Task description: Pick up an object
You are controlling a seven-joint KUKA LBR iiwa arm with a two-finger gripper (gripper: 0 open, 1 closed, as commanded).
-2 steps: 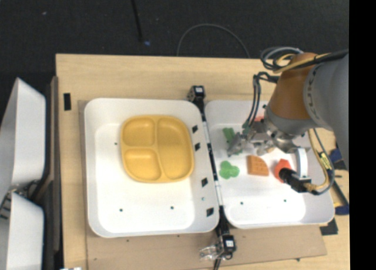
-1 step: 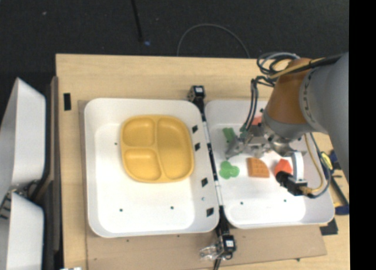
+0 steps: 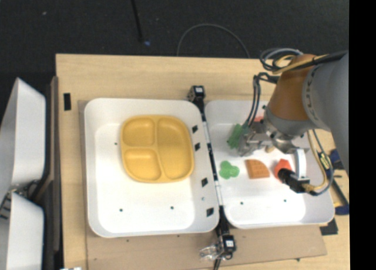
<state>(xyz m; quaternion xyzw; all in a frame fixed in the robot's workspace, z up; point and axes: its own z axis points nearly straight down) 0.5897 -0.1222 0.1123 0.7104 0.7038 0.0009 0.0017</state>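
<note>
In the right bin point(image 3: 264, 213) lie a few small objects. A green piece point(image 3: 237, 135) sits at the bin's left side, right against the gripper point(image 3: 251, 144), which hangs low over the bin floor. Whether the green piece is held is unclear. A second green blob point(image 3: 229, 170) lies in front of it. Just right of that blob is a flat orange-brown piece point(image 3: 257, 169). A small red object point(image 3: 283, 165) rests beside the arm's cabling.
The left bin point(image 3: 106, 204) holds a yellow divided plate point(image 3: 157, 148). The grey arm with its orange band point(image 3: 291, 95) covers the right bin's back right part. Black clips point(image 3: 207, 163) run along the seam between the bins.
</note>
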